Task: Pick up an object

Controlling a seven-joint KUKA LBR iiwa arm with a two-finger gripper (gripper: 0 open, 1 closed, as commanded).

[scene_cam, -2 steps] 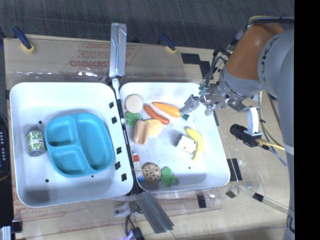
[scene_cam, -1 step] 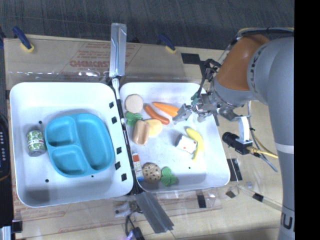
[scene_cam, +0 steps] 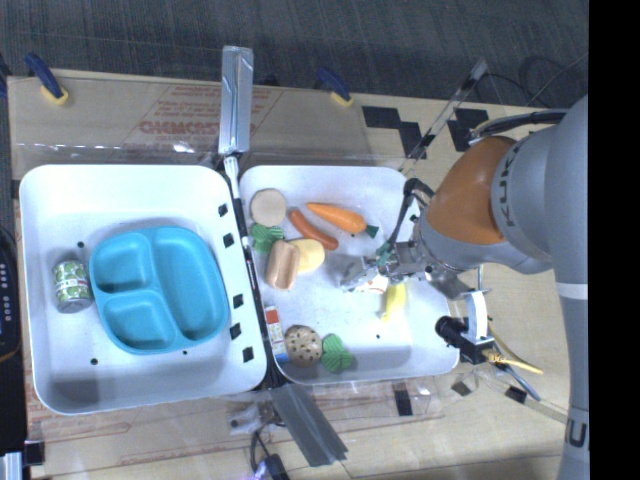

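Lowest in the frame, in the right bin (scene_cam: 300, 183), a cookie (scene_cam: 301, 344) and a green piece (scene_cam: 337, 353) lie by the bottom wall, untouched. Just above, right of centre, my pincer (scene_cam: 383, 265) is down among the clutter, beside a yellow piece (scene_cam: 393, 297); whether it is spread or pressed together I cannot tell, and I see nothing caught in it. Further up lie a bread roll (scene_cam: 284, 262) and an orange carrot (scene_cam: 337, 216). At far left, the left bin (scene_cam: 40, 198) holds a blue tray (scene_cam: 155, 286) and a can (scene_cam: 71, 284). I judge nothing lifted yet: the grasp and raise remain.
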